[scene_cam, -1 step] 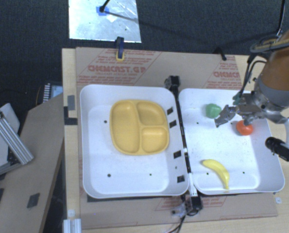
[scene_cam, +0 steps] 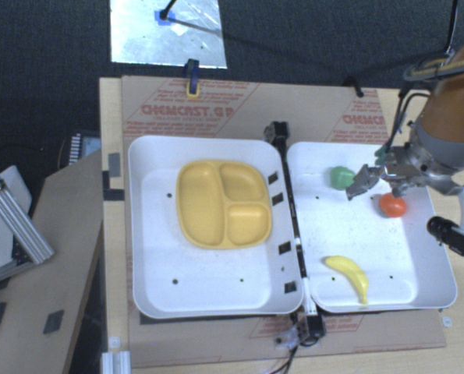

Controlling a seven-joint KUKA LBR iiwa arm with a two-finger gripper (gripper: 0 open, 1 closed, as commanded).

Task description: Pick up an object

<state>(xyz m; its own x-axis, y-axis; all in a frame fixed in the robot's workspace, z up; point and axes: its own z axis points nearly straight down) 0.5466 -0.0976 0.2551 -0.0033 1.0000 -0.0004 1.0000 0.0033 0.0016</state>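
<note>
Right bin [scene_cam: 438,287] holds three loose objects: a green object [scene_cam: 341,177] near the far wall, a red-orange ball [scene_cam: 392,205] toward the right side, and a yellow banana [scene_cam: 350,275] lying near the front wall, well apart from the other two. Gripper [scene_cam: 370,181] sits low over the right bin between the green object and the ball, near both; fingers spread, nothing between them. Left bin [scene_cam: 150,287] carries a yellow three-compartment plate [scene_cam: 222,204], and both bins rest on a cardboard sheet [scene_cam: 216,104].
</note>
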